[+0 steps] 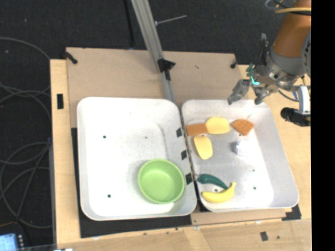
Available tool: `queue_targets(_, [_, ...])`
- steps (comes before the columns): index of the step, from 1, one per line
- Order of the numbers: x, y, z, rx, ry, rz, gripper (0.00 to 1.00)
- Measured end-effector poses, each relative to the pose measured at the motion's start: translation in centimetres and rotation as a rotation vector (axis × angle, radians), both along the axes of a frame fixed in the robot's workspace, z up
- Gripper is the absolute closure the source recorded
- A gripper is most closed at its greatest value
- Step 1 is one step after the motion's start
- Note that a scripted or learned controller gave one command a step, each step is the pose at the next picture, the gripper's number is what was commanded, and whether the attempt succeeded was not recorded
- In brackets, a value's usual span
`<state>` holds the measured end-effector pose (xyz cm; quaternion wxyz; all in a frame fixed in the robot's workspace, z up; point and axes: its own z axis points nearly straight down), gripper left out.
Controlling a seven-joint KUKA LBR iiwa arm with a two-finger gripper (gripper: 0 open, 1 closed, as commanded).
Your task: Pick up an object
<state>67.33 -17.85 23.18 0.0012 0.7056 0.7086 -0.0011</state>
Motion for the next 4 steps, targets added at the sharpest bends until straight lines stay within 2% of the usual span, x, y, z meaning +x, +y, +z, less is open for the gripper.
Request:
queue_targets(2, [1.3, -1.4, -10.1, -0.001, 0.003, 0.001, 0.00])
queue_targets(3, [1.3, -1.6, -13.0, -0.001, 0.002, 0.002, 0.00])
queue_targets(4, [1.4, -1.8, -11.7, -0.006, 0.000, 0.005, 1.00])
